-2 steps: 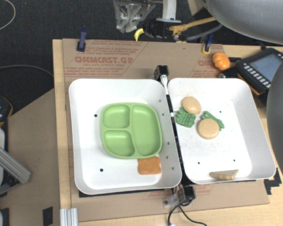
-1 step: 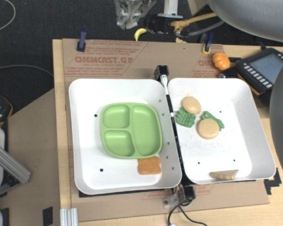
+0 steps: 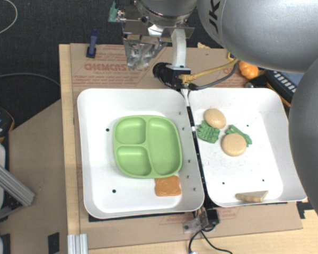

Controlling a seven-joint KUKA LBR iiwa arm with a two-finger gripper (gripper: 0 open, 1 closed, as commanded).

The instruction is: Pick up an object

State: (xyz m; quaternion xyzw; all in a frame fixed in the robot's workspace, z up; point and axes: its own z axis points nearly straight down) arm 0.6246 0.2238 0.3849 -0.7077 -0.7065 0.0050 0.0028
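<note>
Bench w/ two shallow white bins; gripper parked beyond them, finger state unclear.
Round tan bun-like piece, right of green divided plastic plate: prob. light, firm; pinch across sides.

The big grey arm runs off the top and right edges, and it hides part of the orange thing behind it. The gripper looks blurry (maybe shiny metal). The right bin has its far side covered.

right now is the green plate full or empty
Empty. The green plate lies flat in the left bin, and all three of its sections show bare green. The orange piece sits outside it, by its near edge.
</note>
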